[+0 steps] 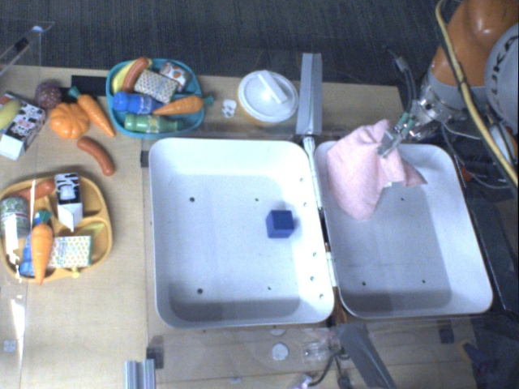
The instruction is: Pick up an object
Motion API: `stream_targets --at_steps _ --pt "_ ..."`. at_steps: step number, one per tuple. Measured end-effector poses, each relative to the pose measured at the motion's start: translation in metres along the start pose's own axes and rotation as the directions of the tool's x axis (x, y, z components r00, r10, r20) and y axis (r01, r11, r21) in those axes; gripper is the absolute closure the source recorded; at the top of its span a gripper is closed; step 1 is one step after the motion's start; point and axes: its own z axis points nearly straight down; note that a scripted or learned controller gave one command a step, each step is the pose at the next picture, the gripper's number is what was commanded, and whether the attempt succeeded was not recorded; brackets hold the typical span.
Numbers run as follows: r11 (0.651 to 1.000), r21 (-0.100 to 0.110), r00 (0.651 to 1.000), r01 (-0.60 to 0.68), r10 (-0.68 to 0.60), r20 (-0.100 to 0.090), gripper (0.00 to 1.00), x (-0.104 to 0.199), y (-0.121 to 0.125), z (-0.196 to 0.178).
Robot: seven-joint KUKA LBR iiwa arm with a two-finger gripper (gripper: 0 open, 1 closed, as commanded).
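A pink cloth (pixel 362 175) hangs over the far left part of the right bin (pixel 438 290), bunched and drawn up towards its top right corner. My gripper (pixel 395 138) is at that corner, shut on the cloth's upper edge, with the grey and orange arm (pixel 478 31) behind it at the top right. A small blue cube (pixel 280 223) lies on the floor of the left bin (pixel 203 298), right of centre and well away from the gripper.
Beyond the bins stand a white lidded bowl (pixel 268 96) and a blue bowl of toy food (pixel 154 96). A yellow plate of toy food (pixel 53 229) and loose toy vegetables (pixel 81 124) lie on the bench at the left.
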Motion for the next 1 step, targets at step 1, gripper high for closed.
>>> stream_targets --at_steps 1 --pt "0.973 -0.001 0.973 0.231 -0.231 -0.001 1.0 0.0308 0.0179 0.0224"
